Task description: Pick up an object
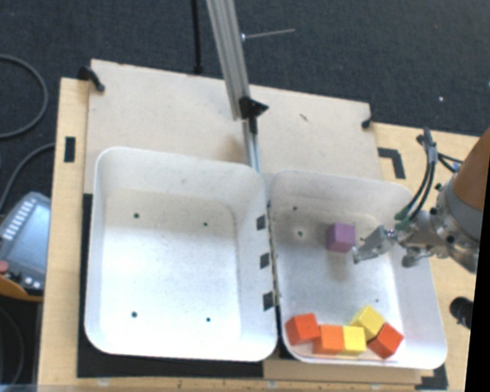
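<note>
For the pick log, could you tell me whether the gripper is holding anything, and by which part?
Nothing is held: the gripper sits just right of the purple cube, which rests on the right bin floor.

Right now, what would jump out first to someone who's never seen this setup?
Probably the cluster of orange and yellow blocks huddled along the near edge of the right bin. Next, the lone purple cube sitting farther back in that bin, with the gripper reaching in from the right, close beside it. The left bin takes up the other half of the bench.
</note>
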Tool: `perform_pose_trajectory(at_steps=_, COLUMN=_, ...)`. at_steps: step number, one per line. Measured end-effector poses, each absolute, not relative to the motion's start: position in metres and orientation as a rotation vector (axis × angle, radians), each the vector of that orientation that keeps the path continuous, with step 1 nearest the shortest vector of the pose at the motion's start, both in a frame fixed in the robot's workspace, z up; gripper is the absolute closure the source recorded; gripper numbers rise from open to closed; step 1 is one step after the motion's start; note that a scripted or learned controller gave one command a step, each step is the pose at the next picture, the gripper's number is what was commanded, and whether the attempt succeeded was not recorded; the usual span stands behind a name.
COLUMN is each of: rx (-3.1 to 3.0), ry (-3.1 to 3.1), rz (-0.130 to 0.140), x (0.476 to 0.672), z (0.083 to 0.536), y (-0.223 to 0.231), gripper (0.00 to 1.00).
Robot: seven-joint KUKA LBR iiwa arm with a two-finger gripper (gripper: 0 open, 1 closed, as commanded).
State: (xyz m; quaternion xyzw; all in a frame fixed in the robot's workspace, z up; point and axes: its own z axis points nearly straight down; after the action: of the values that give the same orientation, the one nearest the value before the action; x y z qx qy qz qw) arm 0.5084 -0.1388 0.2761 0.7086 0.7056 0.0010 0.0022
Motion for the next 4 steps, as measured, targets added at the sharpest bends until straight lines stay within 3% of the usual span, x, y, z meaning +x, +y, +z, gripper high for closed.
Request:
perform_pose_trajectory(at_steps=1, rx=2.216, ry=2.229, rz=-0.001, x=0.541, z=0.246, y=-0.101, gripper=0.00)
perform_pose_trajectory(at_steps=2, rx=2.214, ry=2.225, rz=0.003, x=0.581, z=0.250, y=-0.084, gripper=0.00)
perform_pose_trajectory(at_steps=3, rx=2.227, ry=2.213, rz=-0.007, x=0.606, z=0.201, y=-0.167, gripper=0.00)
perform_pose_trajectory(at_steps=4, rx=2.215, ry=2.223, rz=-0.001, x=0.613, z=0.095, y=-0.152, gripper=0.00)
